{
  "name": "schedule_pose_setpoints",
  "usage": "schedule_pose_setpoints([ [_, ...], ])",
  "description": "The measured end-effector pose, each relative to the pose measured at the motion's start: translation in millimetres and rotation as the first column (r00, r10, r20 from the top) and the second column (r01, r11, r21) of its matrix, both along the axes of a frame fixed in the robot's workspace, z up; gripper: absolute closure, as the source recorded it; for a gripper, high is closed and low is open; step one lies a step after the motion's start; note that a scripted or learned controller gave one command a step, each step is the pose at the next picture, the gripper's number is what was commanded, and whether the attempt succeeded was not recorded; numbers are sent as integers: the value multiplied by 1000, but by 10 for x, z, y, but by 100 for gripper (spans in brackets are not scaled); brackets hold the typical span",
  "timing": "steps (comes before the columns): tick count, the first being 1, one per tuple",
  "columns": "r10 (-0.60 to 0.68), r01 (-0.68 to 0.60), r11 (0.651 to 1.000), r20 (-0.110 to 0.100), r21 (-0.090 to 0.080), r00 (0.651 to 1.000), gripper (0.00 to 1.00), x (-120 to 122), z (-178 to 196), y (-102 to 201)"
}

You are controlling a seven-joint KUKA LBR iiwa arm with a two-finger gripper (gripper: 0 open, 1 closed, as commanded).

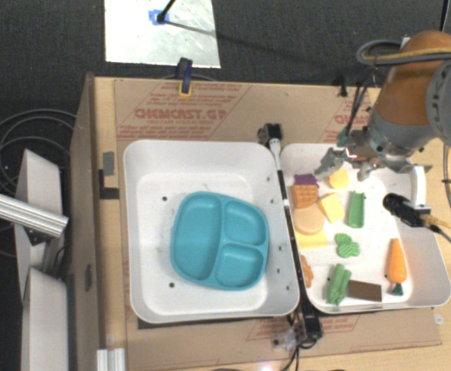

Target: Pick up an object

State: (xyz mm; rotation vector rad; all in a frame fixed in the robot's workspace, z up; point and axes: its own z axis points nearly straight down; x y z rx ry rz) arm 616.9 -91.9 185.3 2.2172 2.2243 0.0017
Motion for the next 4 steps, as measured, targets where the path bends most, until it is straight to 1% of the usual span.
schedule_pose_setpoints([
  [1,-7,7,1000,-8,0,1000,0,-688,-318,-324],
  [2,-5,5,1000,-7,1,1000,0,-1044,-1033,-461],
  [3,-2,2,1000,2,0,1000,100,-1006,-891,-449],
  [4,11,-11,1000,14,1,1000,100,-318,55,251],
])
